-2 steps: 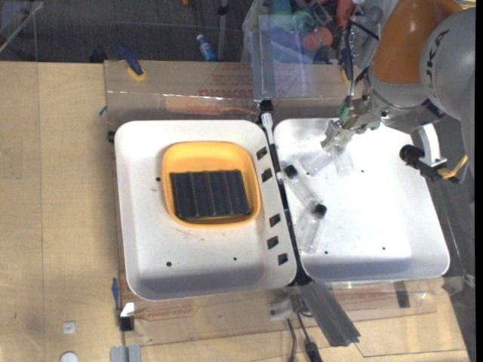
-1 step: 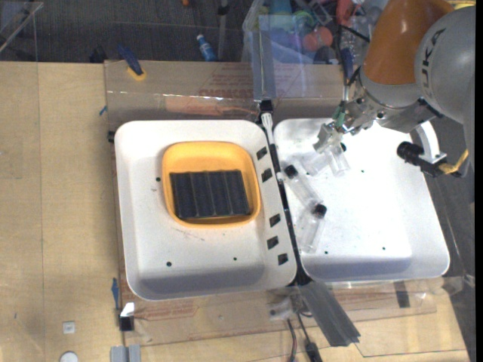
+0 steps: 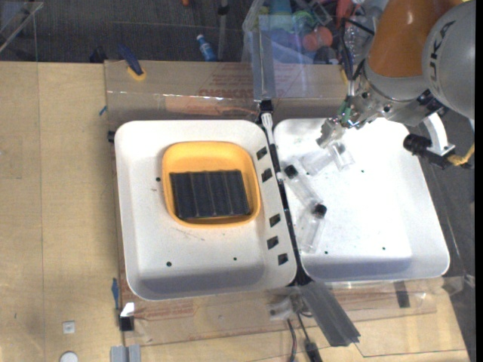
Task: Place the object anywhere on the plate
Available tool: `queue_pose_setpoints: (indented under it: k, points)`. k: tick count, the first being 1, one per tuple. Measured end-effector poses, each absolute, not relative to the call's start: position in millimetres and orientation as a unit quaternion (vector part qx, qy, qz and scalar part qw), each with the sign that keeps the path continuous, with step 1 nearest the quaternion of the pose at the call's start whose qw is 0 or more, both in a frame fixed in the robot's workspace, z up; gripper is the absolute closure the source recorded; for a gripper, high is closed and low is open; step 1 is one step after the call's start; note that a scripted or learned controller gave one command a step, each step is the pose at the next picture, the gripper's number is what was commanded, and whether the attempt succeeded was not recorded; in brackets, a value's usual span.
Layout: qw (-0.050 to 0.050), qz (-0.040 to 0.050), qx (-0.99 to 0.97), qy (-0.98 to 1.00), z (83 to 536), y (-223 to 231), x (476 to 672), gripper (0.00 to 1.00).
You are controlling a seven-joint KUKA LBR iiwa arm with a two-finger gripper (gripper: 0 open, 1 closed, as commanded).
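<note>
A yellow plate (image 3: 210, 155) lies in the left bin (image 3: 143, 255). On the plate rests a black ribbed rectangular object (image 3: 210, 194), lying flat and covering most of the plate's middle. My gripper (image 3: 331, 136) hangs over the far left part of the right bin (image 3: 392, 232), well to the right of the plate and apart from the black object. Just below the gripper lie clear plastic pieces (image 3: 326, 159); whether it touches them is unclear.
More clear plastic pieces with black caps (image 3: 308, 200) lie along the right bin's left side. A divider with black clips (image 3: 273, 202) separates the bins. A clear box of colourful toys (image 3: 309, 21) stands behind the bins.
</note>
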State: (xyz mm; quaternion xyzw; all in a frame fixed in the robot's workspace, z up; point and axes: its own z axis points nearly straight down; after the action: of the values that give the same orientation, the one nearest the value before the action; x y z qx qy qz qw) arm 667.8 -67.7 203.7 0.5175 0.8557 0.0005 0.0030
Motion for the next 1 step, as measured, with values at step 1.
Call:
queue_pose_setpoints:
  k: [1]
  points:
    - [0.003, 0.0007, 0.480, 0.877, 232.7, -52.8, 667.5, 1.00]
